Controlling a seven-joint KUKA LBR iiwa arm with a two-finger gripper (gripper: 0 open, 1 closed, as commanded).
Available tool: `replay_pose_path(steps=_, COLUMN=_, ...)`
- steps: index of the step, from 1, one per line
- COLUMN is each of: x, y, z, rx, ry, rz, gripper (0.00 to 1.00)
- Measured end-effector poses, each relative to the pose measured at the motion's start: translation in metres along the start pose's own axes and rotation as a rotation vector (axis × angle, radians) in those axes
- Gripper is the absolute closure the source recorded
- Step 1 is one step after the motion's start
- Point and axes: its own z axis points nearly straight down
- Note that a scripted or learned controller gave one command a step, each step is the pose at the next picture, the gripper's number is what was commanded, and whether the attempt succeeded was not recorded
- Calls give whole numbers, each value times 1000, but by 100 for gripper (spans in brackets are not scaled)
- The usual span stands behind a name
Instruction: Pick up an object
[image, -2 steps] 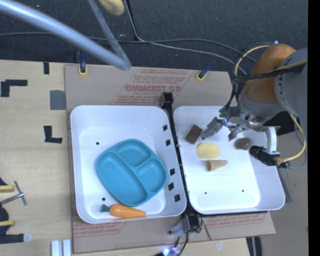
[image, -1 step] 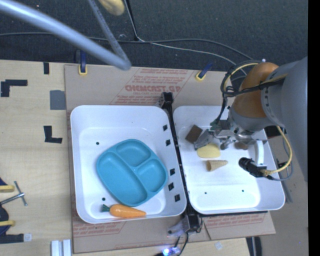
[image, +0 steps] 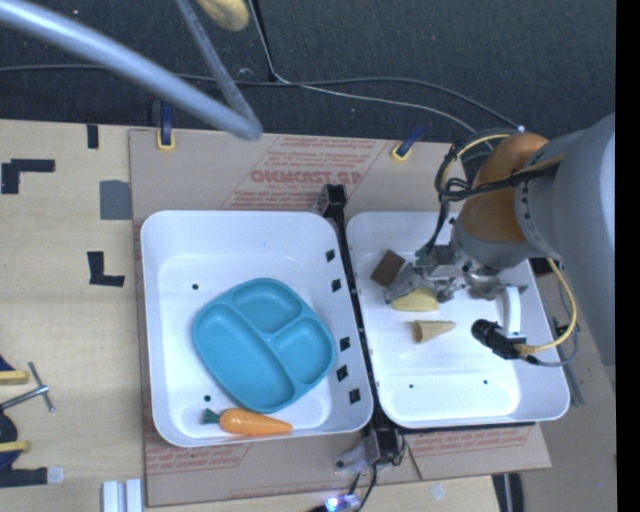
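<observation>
The pale yellow piece (image: 413, 299) lay in the right bin (image: 470, 405), in its upper left part. It was just under my gripper (image: 437, 275) and a little to the view's left of it, so close that it seemed to touch me. If my grip was released or clenched, I cannot tell; the wrist and cables covered that place, and I could not see the piece held by me.

Just beside me, more to the left and a little higher in the view, stood a small brown block (image: 387, 268), near the yellow piece but apart from it. Below me lay a tan cone-shaped piece (image: 432, 329), also apart from the yellow one.

Far to the left of me was the left bin (image: 160, 260). In it lay a blue divided plate (image: 262, 343), set at a slant. An orange carrot (image: 255, 424) lay by the near wall of this bin, just beside the plate's lower edge.
</observation>
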Motion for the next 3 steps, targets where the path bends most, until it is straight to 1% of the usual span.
replay_pose_path(steps=1, x=-1, y=2, z=-13, rx=-6, ry=-3, rz=0, gripper=100)
replay_pose_path(steps=2, x=-1, y=-5, z=-73, rx=-3, ry=1, rz=1, gripper=100)
replay_pose_path(steps=3, x=5, y=-2, z=-118, rx=-4, ry=1, rz=0, gripper=100)
